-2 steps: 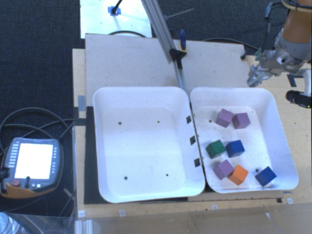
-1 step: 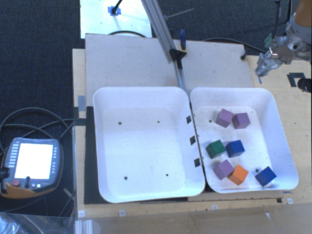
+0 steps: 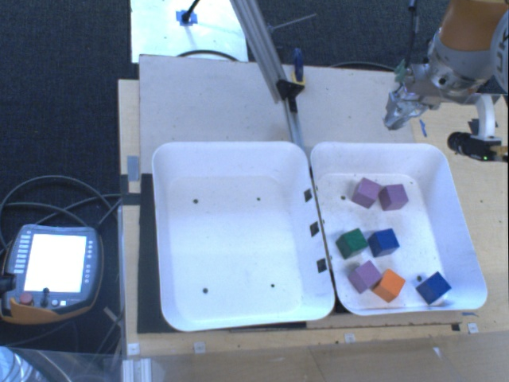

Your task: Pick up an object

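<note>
The right bin (image 3: 455,205) holds seven small cubes, so none has a long axis; each sits flat on a face, most turned slightly off the bin's walls. Two purple blocks (image 3: 367,192) (image 3: 393,196) lie side by side and touching in the upper middle of that bin. A green block (image 3: 351,243) and a blue block (image 3: 382,242) sit just beside each other at mid-bin. Lower down, a third purple block (image 3: 365,275) touches an orange block (image 3: 389,285), and a second blue block (image 3: 433,287) stands apart near the lower right wall. The gripper (image 3: 400,111) hangs at the upper right of the frame, above the bench beyond the right bin's top rim, well apart from every block and holding nothing; whether its fingers are apart or together cannot be told. The left bin (image 3: 167,213) has a bare white floor with a few dark spots. Both bins rest on a pale board over dark carpet. A handheld control pendant (image 3: 49,274) lies at the lower left, and a slanted metal pole (image 3: 258,34) crosses the top centre.
</note>
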